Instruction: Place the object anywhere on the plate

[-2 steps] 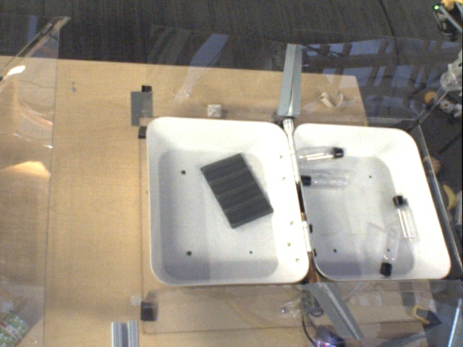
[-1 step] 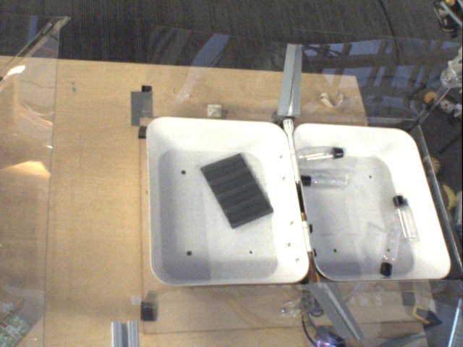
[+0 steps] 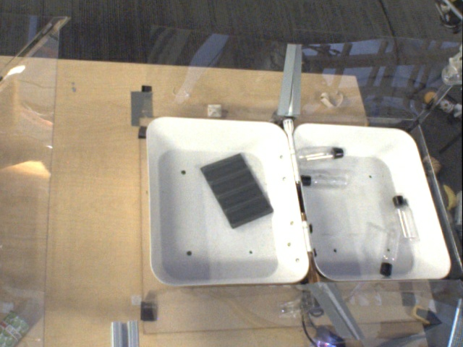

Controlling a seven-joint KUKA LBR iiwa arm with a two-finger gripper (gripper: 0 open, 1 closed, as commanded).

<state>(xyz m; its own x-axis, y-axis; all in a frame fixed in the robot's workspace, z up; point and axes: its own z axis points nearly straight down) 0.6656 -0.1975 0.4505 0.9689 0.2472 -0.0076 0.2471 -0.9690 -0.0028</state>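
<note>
i log task not begun: dark ridged plate [image 3: 236,190] bare in left bin [image 3: 163,215], 4 vials [image 3: 319,152] in right bin [image 3: 427,215], gripper state i cannot tell.

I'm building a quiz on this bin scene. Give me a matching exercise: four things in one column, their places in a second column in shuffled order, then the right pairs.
Things:
1. dark ridged plate
2. vial along the top edge
3. vial with the black cap up
4. vial with the black cap down

Places:
A. right bin, near its right wall
B. middle of the left bin
C. right bin, upper left corner
D. right bin, near its lower edge

Pairs: 1-B, 2-C, 3-A, 4-D
</note>
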